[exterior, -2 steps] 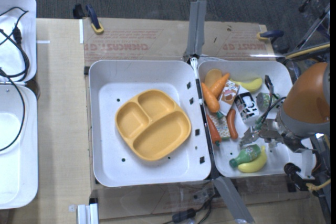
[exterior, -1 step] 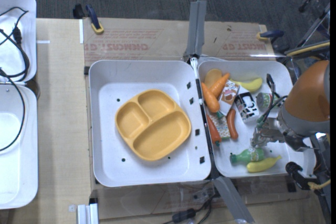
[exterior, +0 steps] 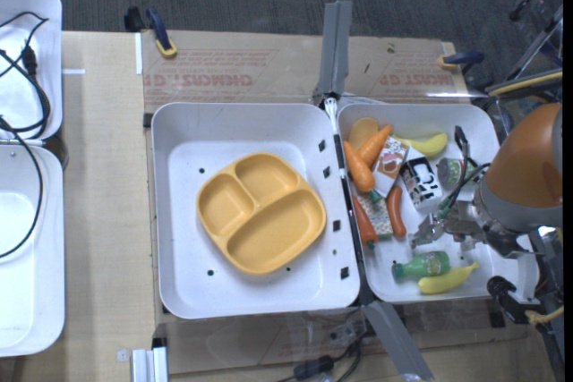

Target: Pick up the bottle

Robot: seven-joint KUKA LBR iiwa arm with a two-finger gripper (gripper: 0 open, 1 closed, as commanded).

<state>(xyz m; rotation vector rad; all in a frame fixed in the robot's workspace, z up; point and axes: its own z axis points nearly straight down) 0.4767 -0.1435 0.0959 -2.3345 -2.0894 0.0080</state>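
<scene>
Left bin (exterior: 170, 192): one yellow divided plate (exterior: 260, 212). Right bin (exterior: 488, 125): two carrots (exterior: 360, 165), two bananas (exterior: 428, 144), one green bottle (exterior: 422, 265) by the near wall. Arm (exterior: 528, 170) reaches over this bin; gripper (exterior: 439, 226) just above the bottle, grip state not discernible.

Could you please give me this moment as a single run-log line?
stage: approach | end effector: above right bin, fingers unclear | bottle: green, lying in right bin beside banana, not held

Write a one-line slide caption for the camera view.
Gripper hovers above green bottle in the cluttered right bin.
</scene>
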